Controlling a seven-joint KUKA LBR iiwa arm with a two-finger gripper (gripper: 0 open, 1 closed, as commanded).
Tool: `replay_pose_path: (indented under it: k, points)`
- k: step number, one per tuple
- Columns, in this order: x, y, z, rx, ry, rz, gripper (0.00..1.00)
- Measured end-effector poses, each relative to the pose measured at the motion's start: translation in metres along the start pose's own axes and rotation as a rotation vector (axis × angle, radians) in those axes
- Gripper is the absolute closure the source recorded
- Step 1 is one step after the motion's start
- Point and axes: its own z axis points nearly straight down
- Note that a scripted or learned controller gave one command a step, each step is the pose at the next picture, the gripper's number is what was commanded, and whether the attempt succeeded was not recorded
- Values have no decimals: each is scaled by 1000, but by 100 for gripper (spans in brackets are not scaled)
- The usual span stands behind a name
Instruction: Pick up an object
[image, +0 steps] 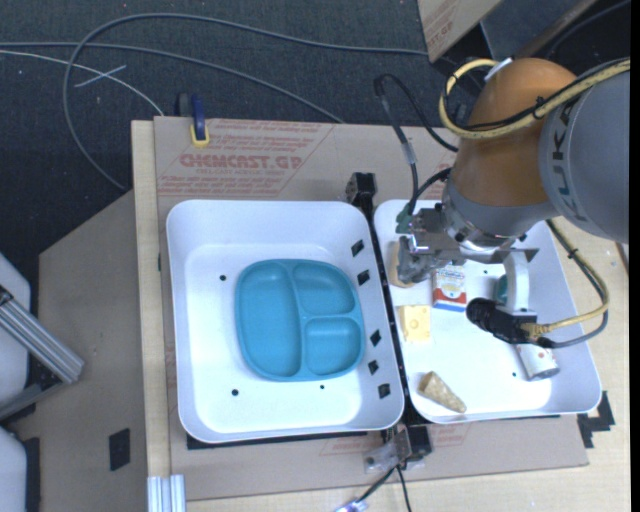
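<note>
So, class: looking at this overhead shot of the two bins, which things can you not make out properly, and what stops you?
- The hand: whether it is open or shut; the wrist above covers it.
- The right bin: its far end, hidden under the arm.
- The small carton: its print, too small; its top tucked under the wrist.
- The cylindrical object: too small and blurred to identify.
</note>
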Motion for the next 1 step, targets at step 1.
replay_pose_path:
  k: [1]
  points:
    - [55,-21,-6,-1,1,-2,100]
